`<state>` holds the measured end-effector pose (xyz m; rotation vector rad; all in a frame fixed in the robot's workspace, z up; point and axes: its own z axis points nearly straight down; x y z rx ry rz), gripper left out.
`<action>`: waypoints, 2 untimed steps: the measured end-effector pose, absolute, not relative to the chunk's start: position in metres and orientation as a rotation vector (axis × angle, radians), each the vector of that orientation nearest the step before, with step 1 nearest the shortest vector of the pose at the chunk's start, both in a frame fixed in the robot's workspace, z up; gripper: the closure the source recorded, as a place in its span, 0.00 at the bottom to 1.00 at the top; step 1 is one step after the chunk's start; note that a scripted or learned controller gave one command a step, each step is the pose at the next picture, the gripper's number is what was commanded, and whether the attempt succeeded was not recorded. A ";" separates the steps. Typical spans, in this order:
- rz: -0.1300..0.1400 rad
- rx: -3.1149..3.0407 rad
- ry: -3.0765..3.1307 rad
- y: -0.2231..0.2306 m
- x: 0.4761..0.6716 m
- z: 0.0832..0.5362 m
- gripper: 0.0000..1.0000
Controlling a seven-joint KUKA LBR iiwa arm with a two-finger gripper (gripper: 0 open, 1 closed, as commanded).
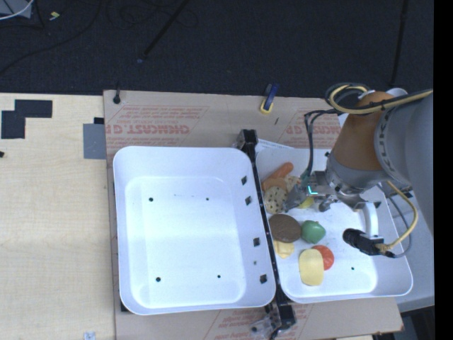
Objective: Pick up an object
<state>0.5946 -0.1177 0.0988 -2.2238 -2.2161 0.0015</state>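
My gripper is low in the right bin, near its far left part. It hovers over a small pile: an orange carrot, a speckled tan piece and a small yellow bit right beside the gripper. Just in front of it lie a brown oval object and a green round object. Closer to the front sit a red object, a large yellow object and a small yellow piece. I see nothing clearly gripped.
The left bin stands beside the right one, joined by a black divider. Both rest on a cardboard sheet. The arm's orange band looms over the right bin's far right side.
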 end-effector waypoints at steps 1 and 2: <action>0.012 -2.213 -2.223 -0.127 0.643 0.086 0.00; 0.028 -2.199 -2.211 -0.126 0.638 0.094 1.00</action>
